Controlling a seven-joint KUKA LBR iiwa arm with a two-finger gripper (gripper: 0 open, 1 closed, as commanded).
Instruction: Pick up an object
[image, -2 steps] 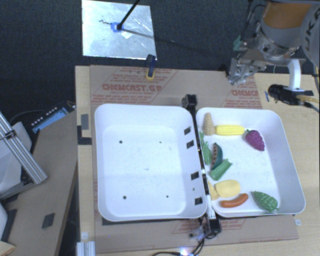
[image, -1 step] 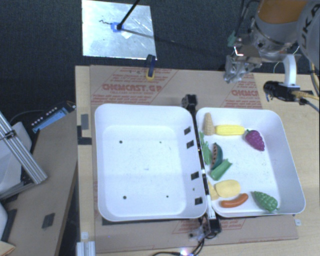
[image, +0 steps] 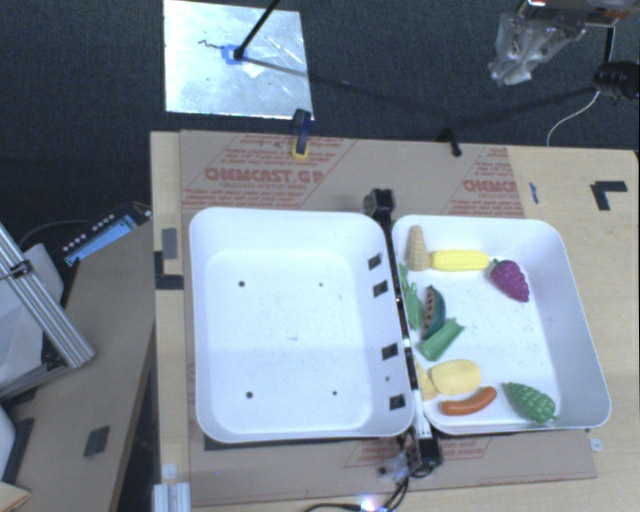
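The right white bin (image: 578, 330) holds several toy foods. A beige corn cob (image: 416, 246) and a yellow corn (image: 458, 261) lie at its far left, with purple grapes (image: 510, 279) to their right. A dark striped piece (image: 432, 308) and a green vegetable (image: 441, 339) lie along the left wall. Near the front are a yellow potato-like piece (image: 456, 376), an orange-red sausage (image: 468, 402) and a bumpy green piece (image: 528, 401). My gripper (image: 518, 55) hangs high at the top right, well beyond the bench's far edge and far from the objects.
The left white bin (image: 200, 300) sits beside the right one, joined by a black hinge strip (image: 392, 330). A yellow clamp (image: 300, 148) stands at the board's far edge. A shiny metal sheet (image: 238, 60) lies on the floor beyond. Cables trail near the gripper.
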